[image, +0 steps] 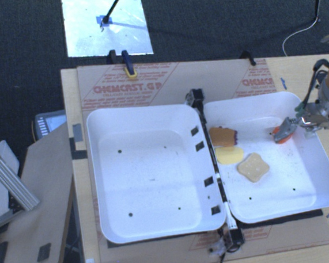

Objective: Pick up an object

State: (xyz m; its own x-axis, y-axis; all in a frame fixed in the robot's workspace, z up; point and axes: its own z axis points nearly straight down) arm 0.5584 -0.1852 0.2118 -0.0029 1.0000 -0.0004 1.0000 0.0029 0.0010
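I take the hinge-like divider between the two bins as my landmark. Just to its right, in the right bin, lie three flat toy foods: a brown toast-like slab nearest the far end of the divider, a pale yellow disc touching its near edge, and a tan bread slice just beyond that, further from the divider and nearer to me.

The gripper sits well away from the divider, near the right bin's far right wall, low over a small orange piece. I cannot tell whether its fingers are apart or together, nor whether the orange piece is between them; the metal tip overlaps it and hides the contact.

My judgement on handling: the orange piece looks small, light and probably hard plastic, so it could skid on the smooth white floor or pop out of a glancing pinch. I would close across its narrow width, centred. The bread slice looks light too, but flat and wide; I would take it by opposite edges, since a top-down pinch has little to bite.

The left bin, on the other side of the divider, is not my concern.
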